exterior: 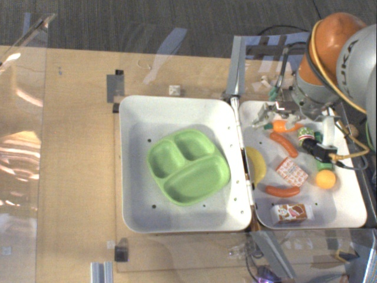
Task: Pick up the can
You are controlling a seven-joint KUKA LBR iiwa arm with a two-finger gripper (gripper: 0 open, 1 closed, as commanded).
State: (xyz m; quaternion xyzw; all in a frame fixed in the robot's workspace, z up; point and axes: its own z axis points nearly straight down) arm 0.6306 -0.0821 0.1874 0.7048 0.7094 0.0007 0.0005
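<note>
The can (306, 135), small with a green top, stands near the far side of the right bin (353, 217), just under the arm's wrist. My gripper (272, 115) hangs over the far left corner of that bin, to the left of the can and apart from it. An orange carrot piece (280, 125) lies directly below the gripper. The grey arm with its orange band (330, 37) covers the bin's far right corner.
The right bin also holds a yellow banana (257, 164), two red sausages (284, 144) (283, 190), a red-checked packet (292, 172), an orange (325, 180) and a small carton (292, 212). The left bin (132, 211) holds a green divided plate (187, 167).
</note>
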